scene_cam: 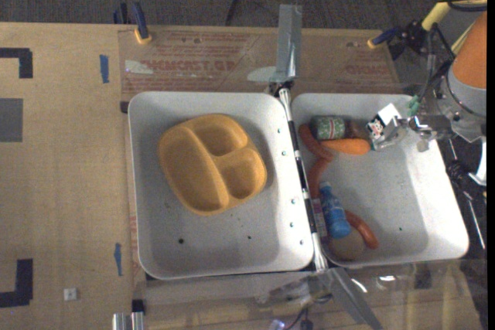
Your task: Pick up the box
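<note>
While the arm reached in from the right, the tool (pixel 402 126) hung over the right bin's (pixel 421 205) far edge with the small white box (pixel 384 124) apparently pinched between its fingers, just left of the wrist and beside the carrot (pixel 346 146).

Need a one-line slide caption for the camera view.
Gripper at the small box in the right bin; yellow divided plate sits in the left bin.

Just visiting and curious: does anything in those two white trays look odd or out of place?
Nothing is spilled or broken. The small box sits tilted at the gripper above the right bin, near the carrot.
</note>
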`<state>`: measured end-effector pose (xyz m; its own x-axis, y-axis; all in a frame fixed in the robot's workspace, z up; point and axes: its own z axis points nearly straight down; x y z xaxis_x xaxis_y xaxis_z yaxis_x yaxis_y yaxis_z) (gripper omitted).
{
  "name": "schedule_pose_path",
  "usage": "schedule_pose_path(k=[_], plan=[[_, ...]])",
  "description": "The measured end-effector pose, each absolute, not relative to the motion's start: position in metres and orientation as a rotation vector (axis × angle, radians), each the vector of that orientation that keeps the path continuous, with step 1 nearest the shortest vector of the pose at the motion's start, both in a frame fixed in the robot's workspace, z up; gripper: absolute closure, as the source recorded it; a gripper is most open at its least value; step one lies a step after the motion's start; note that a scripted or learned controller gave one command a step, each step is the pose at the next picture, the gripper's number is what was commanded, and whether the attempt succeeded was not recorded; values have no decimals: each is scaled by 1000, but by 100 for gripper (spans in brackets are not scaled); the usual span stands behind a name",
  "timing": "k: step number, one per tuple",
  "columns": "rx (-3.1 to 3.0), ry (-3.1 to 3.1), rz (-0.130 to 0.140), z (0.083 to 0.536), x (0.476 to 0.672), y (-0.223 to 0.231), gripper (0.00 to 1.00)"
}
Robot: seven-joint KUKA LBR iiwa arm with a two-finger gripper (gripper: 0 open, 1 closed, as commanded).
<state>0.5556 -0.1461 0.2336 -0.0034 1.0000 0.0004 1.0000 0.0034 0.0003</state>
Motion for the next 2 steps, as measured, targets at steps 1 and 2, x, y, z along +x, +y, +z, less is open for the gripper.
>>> schedule_pose_path(k=[1,2], plan=[[-2320,-2125,-5,89,493,-168,0],[-2572,-1812,-9,87,482,-182,0]])
